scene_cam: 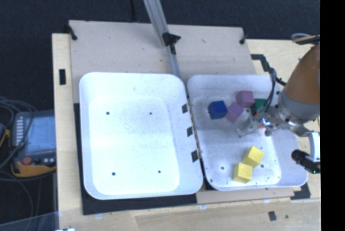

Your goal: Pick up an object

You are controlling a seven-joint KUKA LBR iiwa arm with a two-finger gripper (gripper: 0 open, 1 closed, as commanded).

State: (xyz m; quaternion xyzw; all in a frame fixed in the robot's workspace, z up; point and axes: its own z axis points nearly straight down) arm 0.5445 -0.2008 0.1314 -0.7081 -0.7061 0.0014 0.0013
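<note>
Gripper low in right bin, mid-right of frame, just beside purple blocks; finger state unclear. Blue block left.

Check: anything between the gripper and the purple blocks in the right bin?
Nothing visible. The gripper sits right beside the lower purple block; the upper purple block is just beyond. The blue cube lies off to the side.

Left bin is wide open, tons of room to come down anywhere. Right bin is tighter: blue cube and two purple blocks crowd the top, two yellow cubes sit touching near the bottom. Bare floor between those clusters and along its left wall.
</note>
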